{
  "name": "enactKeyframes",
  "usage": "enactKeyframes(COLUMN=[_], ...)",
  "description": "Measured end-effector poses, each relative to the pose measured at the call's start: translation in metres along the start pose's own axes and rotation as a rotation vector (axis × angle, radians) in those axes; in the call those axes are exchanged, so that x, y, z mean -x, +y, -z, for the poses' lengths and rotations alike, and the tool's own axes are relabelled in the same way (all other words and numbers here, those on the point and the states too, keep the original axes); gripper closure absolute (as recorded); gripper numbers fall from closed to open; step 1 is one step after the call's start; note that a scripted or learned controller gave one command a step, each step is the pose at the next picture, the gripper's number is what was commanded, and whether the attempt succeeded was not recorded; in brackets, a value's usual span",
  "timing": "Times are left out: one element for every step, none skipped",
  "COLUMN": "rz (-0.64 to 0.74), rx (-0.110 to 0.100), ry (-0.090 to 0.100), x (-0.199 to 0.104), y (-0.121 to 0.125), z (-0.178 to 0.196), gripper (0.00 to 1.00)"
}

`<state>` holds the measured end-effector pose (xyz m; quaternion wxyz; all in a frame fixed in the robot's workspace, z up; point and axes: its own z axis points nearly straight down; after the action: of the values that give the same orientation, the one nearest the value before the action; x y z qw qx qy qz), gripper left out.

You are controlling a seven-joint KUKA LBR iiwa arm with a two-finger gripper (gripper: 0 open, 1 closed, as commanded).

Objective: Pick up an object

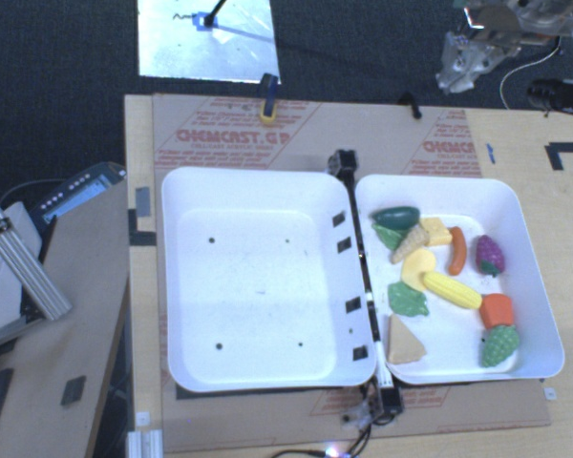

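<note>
White plastic makes up the two shallow bins that sit side by side on a cardboard sheet (382, 132) printed with red lettering. The left bin (186, 256) takes up the middle of the frame, and the right bin (530, 256) lies at the lower right. A row of dark clips (349, 275) runs along the seam where they meet.

All the toy food lies in the right bin. Near its upper left part is a dark green pepper (395, 217), with a pale corn cob (413, 241) just below it and a yellow block (434, 230) beside that. An orange carrot (456, 249) lies tilted to their right, and a purple grape cluster (489, 254) sits farther right, near the bin's right wall. In the middle a yellow banana (451, 289) lies at a slant, with a green leafy piece (407, 300) just to its left. Lower down is a tan wedge (404, 342) close to the seam. At the lower right an orange-red piece (497, 309) touches a green broccoli (498, 345) below it.

The gripper (458, 65) hangs at the upper right of the frame, over the dark floor beyond the bench edge, well apart from the food. Whether it is wide or narrow I cannot tell; nothing shows in its grasp.

A yellow clamp (267, 113) sits at the cardboard's top edge, below a shiny metal plate (205, 27) at the upper left.
</note>
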<state>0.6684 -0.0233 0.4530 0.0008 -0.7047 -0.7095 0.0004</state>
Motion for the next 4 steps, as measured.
enactKeyframes(rz=[-0.003, -0.006, -0.003, 0.002], rx=[0.007, -0.003, 0.017, -0.002], ry=[-0.001, -0.001, -0.002, 0.001], x=[0.006, 0.010, 0.019, -0.033], y=[0.000, 0.000, 0.000, 0.000], z=[0.036, -0.056, 0.074, 0.003], gripper=[1.00, 1.00, 1.00, 1.00])
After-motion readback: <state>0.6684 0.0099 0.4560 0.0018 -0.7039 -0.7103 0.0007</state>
